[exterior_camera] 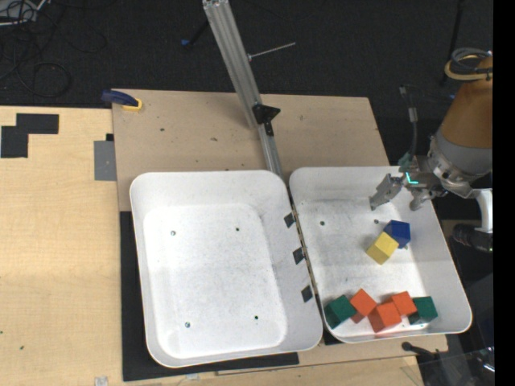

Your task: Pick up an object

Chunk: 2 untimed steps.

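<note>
Your grey two-finger claw hangs over the upper right part of the right-hand shallow white bin, its fingers spread apart with nothing between them. You can see the fingers splayed to either side below the wrist, where a small teal light glows, and above that the orange band of the grey arm that reaches in from the right. Just below the claw, and apart from it, sits a small blue cube, with a small yellow cube touching its lower left side; both rest on the bin floor near the middle right. Further down, along the bin's lower edge, you find a tight cluster: a dark green block at the left, an orange-red block beside it, two more orange-red blocks pressed together, and another dark green block at the right end. To the left lies the second shallow white bin, joined to the first by small black clips. A slanted aluminium rail rises behind both bins, over the light wooden bench.
</note>
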### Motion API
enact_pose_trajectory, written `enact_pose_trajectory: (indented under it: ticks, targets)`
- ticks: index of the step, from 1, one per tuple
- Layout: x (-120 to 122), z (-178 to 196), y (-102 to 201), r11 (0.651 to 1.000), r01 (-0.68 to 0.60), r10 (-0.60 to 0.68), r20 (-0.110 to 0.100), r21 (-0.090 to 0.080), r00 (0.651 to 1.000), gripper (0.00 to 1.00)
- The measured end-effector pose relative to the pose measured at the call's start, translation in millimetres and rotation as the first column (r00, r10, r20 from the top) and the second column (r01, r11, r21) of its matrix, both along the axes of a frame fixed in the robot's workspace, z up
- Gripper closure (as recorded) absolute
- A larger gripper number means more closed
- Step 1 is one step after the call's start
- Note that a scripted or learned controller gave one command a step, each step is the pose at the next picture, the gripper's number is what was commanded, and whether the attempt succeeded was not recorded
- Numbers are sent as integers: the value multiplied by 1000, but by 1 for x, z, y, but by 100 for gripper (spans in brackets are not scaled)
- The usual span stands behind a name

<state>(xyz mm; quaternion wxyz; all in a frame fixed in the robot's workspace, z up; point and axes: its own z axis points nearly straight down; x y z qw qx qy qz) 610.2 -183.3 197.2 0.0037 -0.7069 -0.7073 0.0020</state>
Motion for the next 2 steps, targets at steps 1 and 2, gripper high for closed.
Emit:
enact_pose_trajectory:
  ticks: [1,2]
  targets:
    - [1,3,0,1000,-2,2,4,-2,1000,0]
    - [-8,-58,-2,1000,0,0,-1,0,1000,0]
